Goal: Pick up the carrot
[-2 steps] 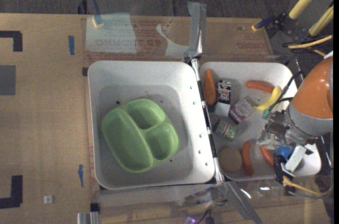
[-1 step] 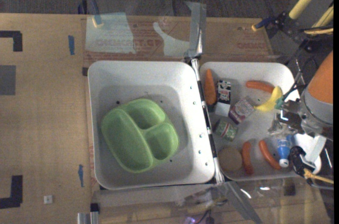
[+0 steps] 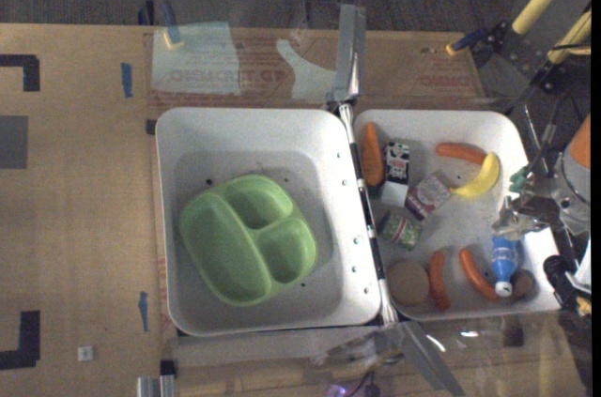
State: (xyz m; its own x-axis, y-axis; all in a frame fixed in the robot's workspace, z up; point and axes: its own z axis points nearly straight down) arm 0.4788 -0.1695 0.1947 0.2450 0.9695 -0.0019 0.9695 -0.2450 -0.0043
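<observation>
We find the gripper (image 3: 522, 209) at the right edge of the right bin (image 3: 512, 125), poised over the rim just above the small blue bottle (image 3: 504, 260); we cannot tell from this slanted view how wide it stands or whether anything sits in it. It seems parked at the side, clear of the clutter, as if lining up a descent. Moving outward, the bottle lies beside a short orange sausage-like piece (image 3: 475, 273), a second one (image 3: 437, 280), and a brown round patty (image 3: 409, 282). Further left lie a small round tin (image 3: 404, 230) and a printed carton (image 3: 429, 194), then a smooth yellow banana (image 3: 482, 178) curling against another orange-red piece (image 3: 458, 152). The carrot (image 3: 373, 154), a tapered, matte orange spindle, lies lengthwise along the far left wall, next to a black-and-white carton (image 3: 398, 161). That wall, we judge, could crowd a grasp. The left bin (image 3: 246, 125) holds a glossy green divided plate (image 3: 248, 238).
</observation>
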